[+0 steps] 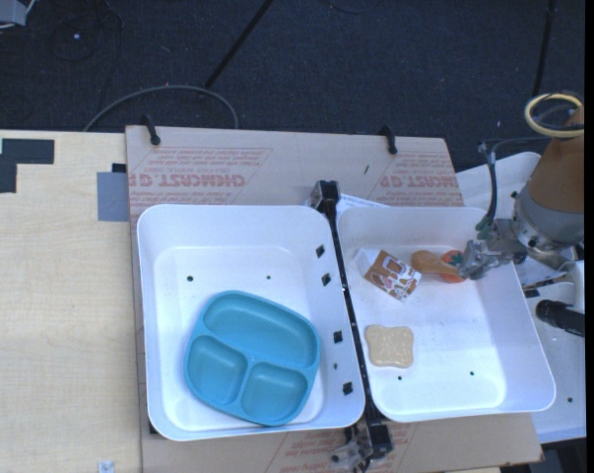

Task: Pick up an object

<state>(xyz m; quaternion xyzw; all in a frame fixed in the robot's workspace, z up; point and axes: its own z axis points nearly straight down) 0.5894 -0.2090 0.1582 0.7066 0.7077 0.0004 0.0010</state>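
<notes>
The right bin (494,377) holds three items. A small brown-and-white packet (391,275) lies at its upper left. A beige slice of toy bread (389,346) lies lower down near the divider. An orange, carrot-like object (435,263) lies at the upper right. My gripper (471,261) sits low at the right end of that orange object, touching or nearly touching it. The arm (558,180) comes in from the right edge.
The left bin (164,235) holds a blue divided plate (251,356). A black clip bar (338,308) runs between the two bins. Cardboard backing (277,170) lies under and behind them. A wooden bench top (50,313) spreads to the left.
</notes>
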